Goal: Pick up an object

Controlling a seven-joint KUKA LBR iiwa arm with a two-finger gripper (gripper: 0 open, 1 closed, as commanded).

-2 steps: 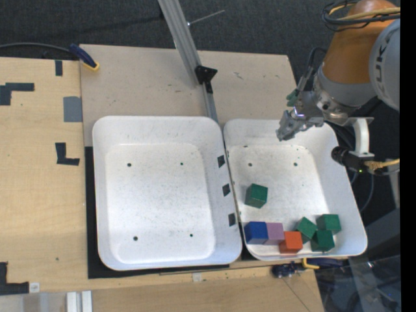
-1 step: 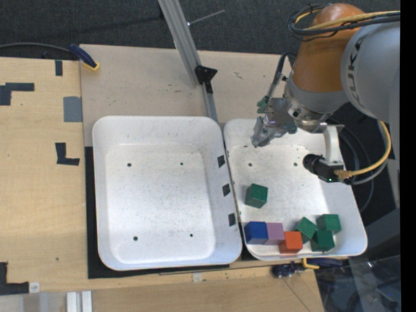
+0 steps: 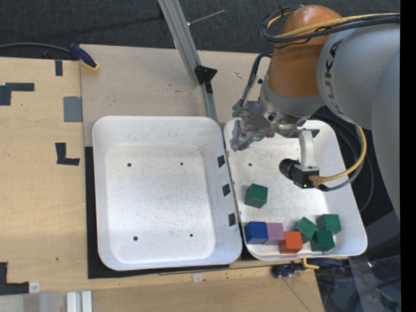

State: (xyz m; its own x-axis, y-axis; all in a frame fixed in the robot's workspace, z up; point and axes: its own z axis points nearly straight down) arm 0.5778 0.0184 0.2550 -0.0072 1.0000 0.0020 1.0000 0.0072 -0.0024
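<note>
The big grey robot arm with the orange band (image 3: 305,51) fills the upper right of the picture and reaches down over the right bin. The wide, shallow white plastic bin on the left (image 3: 104,174) sits in the middle of the picture. The smaller shallow white plastic bin on the right (image 3: 344,174) touches it along one side.

The arm's metal two-finger gripper (image 3: 242,138) hangs over the upper left corner of the right bin. I cannot tell how it is set, and nothing shows in it.

The small blocks all lie in the right bin. One dark green cube (image 3: 257,195) sits alone near the middle of that bin, below the gripper. Along the bottom edge sit a blue cube (image 3: 256,232) and a light purple cube (image 3: 275,231), touching. Just beside them are an orange cube (image 3: 292,241) and three green cubes (image 3: 322,231) bunched close together.
</note>
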